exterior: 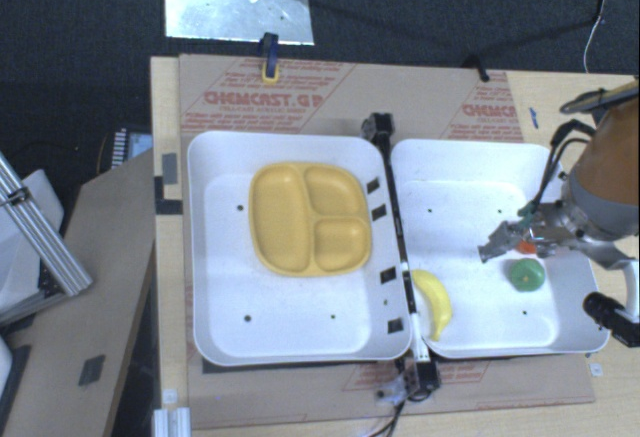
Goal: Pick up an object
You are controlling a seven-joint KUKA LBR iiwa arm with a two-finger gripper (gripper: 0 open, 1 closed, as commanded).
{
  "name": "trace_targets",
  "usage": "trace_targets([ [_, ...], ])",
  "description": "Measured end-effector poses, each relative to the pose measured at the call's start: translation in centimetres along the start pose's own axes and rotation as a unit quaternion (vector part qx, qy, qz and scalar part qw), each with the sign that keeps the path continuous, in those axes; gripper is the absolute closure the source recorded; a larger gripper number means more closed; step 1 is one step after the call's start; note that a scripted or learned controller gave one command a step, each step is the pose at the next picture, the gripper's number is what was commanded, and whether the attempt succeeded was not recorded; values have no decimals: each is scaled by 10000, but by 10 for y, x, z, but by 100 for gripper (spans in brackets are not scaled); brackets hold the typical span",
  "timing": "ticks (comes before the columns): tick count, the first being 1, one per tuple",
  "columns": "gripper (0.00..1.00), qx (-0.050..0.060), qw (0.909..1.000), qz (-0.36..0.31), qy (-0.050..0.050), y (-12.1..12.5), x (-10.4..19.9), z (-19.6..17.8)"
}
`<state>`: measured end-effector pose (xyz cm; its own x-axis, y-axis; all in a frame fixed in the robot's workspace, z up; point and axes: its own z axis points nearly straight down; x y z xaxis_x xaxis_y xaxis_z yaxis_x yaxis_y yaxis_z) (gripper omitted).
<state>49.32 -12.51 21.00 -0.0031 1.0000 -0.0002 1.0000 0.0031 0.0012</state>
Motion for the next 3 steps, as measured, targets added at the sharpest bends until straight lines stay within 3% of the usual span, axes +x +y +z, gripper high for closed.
trace_targets([
  [2, 0, 22, 10000, 13, 8, 12, -4, 107],
  [3, 0, 14, 10000, 15, 7, 13, -4, 127],
])
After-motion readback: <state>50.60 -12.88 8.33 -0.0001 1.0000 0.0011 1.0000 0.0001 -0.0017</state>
